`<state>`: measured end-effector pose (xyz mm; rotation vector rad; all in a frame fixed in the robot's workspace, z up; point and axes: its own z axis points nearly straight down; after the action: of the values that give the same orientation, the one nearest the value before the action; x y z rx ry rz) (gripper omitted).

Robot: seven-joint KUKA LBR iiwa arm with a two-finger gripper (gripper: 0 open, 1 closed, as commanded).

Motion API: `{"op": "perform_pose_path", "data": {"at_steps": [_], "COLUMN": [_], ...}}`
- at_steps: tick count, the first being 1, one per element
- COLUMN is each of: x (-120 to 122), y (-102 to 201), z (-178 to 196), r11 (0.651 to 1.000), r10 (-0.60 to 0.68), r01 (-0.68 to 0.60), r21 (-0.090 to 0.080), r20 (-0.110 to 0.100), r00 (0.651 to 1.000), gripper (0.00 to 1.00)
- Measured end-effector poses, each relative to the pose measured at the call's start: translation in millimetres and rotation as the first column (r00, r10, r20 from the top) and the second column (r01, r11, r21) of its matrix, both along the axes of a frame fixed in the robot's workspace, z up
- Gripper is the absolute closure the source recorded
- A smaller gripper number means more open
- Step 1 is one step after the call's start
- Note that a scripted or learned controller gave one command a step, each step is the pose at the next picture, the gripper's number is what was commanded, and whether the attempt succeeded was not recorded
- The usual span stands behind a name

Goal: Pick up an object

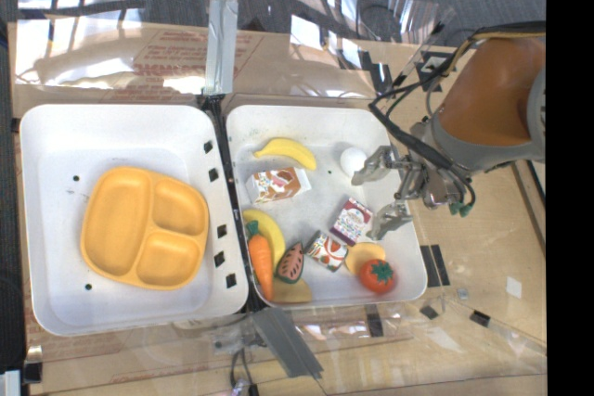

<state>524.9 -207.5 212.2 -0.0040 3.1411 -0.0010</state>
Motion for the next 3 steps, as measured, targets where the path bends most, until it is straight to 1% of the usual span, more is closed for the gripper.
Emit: {"op": "perform_pose_path", "data": {"at_steps": [1,2,3], "x": [-10,-26,-23], "y": [19,43,45], "z": [-96,-119,-108], "r11": [1.0,1.0,1.0], "r10": [-0.006,-0.029,-0.02], "r01": [0.006,0.029,0.02], "r21": [-0.006,0.0,-0.001], "r20": [0.019,0.005,0.008], "r00": [1.0,1.0,1.0], "gripper": [0.0,0.0,1.0]}}
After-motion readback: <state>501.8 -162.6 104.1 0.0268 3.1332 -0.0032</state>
